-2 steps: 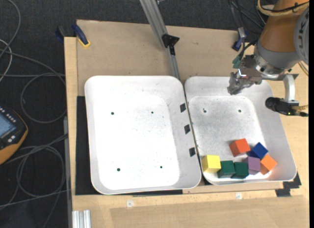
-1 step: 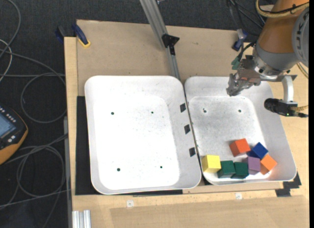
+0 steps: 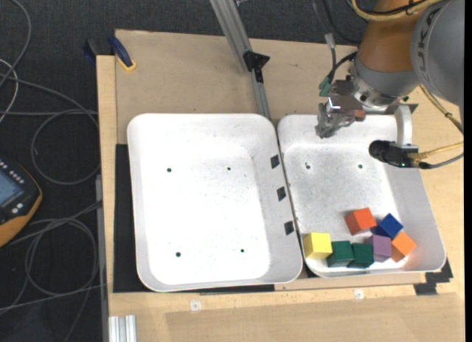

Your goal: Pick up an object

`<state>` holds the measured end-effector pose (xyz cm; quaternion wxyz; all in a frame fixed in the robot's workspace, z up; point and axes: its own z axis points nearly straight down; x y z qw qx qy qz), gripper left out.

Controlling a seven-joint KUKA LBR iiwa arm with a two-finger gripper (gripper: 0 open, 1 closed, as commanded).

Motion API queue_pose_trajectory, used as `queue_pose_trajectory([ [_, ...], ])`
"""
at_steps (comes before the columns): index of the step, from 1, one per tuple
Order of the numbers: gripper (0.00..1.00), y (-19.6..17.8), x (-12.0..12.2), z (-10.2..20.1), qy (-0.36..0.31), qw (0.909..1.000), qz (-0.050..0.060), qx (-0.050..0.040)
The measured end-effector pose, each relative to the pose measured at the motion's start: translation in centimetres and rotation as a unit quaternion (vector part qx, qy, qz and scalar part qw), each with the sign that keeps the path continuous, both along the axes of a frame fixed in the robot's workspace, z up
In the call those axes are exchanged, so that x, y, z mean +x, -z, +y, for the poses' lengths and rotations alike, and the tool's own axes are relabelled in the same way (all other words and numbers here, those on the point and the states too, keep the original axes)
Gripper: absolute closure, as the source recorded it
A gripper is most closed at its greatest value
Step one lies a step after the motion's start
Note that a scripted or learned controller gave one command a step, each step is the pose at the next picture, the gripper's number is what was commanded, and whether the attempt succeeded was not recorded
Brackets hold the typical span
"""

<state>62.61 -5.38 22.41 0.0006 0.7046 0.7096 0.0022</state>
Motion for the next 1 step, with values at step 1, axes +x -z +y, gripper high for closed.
queue_pose_trajectory([
  [1,1.0,0.48,0.18,5.66,0.0,1.0,0.002,0.0002],
])
